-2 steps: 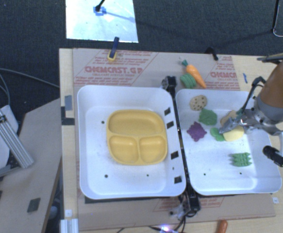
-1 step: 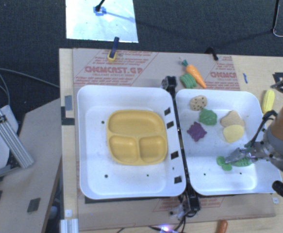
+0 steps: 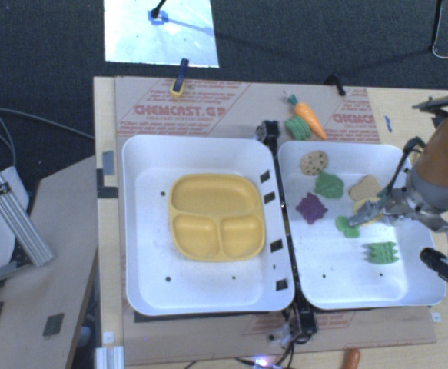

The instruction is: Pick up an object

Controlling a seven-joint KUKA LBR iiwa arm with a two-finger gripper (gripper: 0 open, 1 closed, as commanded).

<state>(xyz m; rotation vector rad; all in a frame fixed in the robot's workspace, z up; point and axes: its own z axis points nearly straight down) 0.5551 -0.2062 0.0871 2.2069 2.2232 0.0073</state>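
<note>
End effector low in the right bin, nothing lifted.

Nearest the bench's front edge lay a green ridged toy (image 3: pixel 382 252); beyond it the end effector (image 3: pixel 360 219) hung over a small green piece (image 3: pixel 346 227), grip state impossible to tell. Farther back sat the purple toy (image 3: pixel 310 207) and cookie (image 3: pixel 313 162). The pick seemed unfinished.

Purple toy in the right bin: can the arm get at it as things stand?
Probably yes. The purple toy lies apart from its neighbours, uncovered, and the claw hangs just to its right in the same right bin.
</note>
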